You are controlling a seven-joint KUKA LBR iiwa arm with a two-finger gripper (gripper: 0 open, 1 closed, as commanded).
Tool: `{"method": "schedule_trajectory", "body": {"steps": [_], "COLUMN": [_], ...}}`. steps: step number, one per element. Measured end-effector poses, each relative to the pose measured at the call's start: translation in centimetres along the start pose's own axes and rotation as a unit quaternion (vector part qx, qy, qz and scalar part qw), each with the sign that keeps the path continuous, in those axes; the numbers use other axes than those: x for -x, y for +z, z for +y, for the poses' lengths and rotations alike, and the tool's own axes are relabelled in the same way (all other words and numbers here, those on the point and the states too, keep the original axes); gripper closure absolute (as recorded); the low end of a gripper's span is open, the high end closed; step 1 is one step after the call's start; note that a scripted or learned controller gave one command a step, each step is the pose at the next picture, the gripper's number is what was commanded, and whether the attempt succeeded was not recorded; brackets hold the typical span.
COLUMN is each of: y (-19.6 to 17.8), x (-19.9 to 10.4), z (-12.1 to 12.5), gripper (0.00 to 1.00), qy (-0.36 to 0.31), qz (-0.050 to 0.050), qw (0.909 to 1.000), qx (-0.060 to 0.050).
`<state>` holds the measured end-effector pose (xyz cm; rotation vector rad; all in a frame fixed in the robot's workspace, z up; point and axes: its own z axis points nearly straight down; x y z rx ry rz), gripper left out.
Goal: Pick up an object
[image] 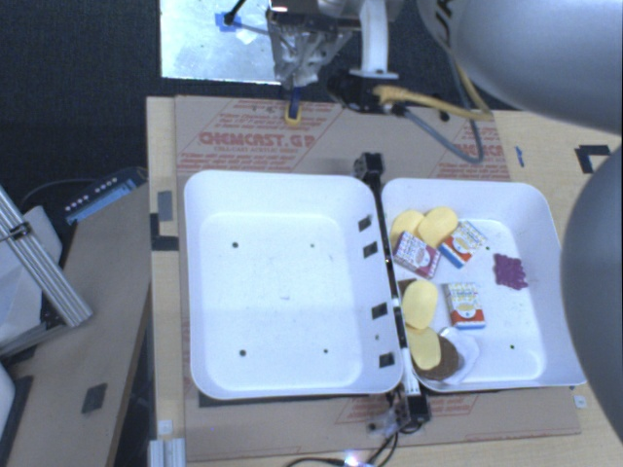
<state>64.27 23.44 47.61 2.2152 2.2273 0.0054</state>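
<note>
Camera view: claw (295, 74) above bins' far edge

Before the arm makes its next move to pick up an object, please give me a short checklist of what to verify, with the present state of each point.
1. Objects available: ok. The right bin holds yellow chips, small boxes and a purple piece.
2. Pincer above the objects: not ok. It hangs beyond the far edge of the left bin, over the cardboard sheet.
3. Pincer free of load: cannot tell. A small yellow bit lies just under its tip.
4. Objects well separated: not ok. The chips and boxes crowd against the bin's left wall.
5. Isolated target: ok. The purple piece lies apart.
</note>
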Motion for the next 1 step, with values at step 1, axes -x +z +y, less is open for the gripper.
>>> {"method": "schedule_trajectory", "body": {"steps": [1], "y": [-2.79], "x": [0.01], "z": [-1.01], "gripper": [1.0], "qy": [0.0], "qz": [0.0], "qw": [1.0], "qx": [0.001]}}
